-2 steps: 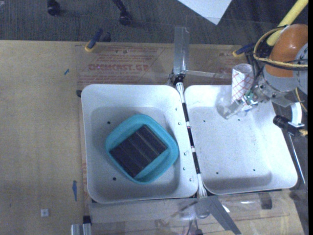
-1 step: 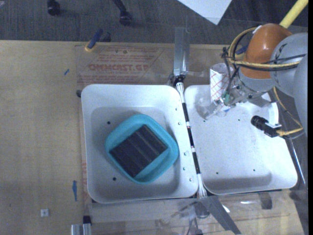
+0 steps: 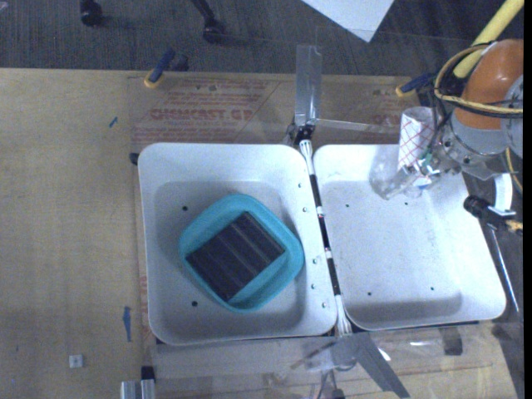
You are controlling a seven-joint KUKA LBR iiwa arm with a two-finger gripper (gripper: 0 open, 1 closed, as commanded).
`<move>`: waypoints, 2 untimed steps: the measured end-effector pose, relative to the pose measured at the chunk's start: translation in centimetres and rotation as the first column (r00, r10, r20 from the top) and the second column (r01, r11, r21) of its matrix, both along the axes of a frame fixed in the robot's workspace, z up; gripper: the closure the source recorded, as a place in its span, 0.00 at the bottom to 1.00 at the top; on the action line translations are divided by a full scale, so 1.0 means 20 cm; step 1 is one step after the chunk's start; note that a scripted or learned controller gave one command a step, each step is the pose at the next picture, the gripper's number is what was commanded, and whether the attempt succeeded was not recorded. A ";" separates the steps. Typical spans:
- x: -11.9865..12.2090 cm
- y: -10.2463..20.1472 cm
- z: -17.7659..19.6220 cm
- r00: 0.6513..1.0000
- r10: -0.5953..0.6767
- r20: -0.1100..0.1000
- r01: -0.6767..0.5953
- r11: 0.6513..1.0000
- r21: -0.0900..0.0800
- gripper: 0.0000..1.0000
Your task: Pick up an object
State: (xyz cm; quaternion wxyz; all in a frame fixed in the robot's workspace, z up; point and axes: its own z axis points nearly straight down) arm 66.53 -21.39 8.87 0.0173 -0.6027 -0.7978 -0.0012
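Observation:
A teal square tub (image 3: 287, 252) lies tilted in the left bin (image 3: 158, 181) with a dark ridged block (image 3: 234, 256) resting inside it. In the right bin (image 3: 416, 281), near the back right corner, a white piece with a red lattice pattern (image 3: 413, 135) stands above a clear, crumpled plastic item (image 3: 389, 179). My gripper (image 3: 422, 168) reaches in from the right, right up against these two things, below the orange band (image 3: 496, 71). Whether it holds either one is not visible, since the wrist and cables cover that spot.
A metal divider post (image 3: 307, 90) rises behind the seam between the bins. Yellow and black cables (image 3: 453, 65) loop around the wrist. A blue-and-yellow clamp (image 3: 160, 66) lies on the bench at the back left. The front of the right bin shows bare white floor.

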 end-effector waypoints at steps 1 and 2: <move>-0.01 0.23 -0.01 0.996 0.088 0.012 -0.087 0.996 -0.023 0.00; 0.00 0.01 0.00 1.000 -0.020 -0.001 0.020 1.000 -0.002 0.00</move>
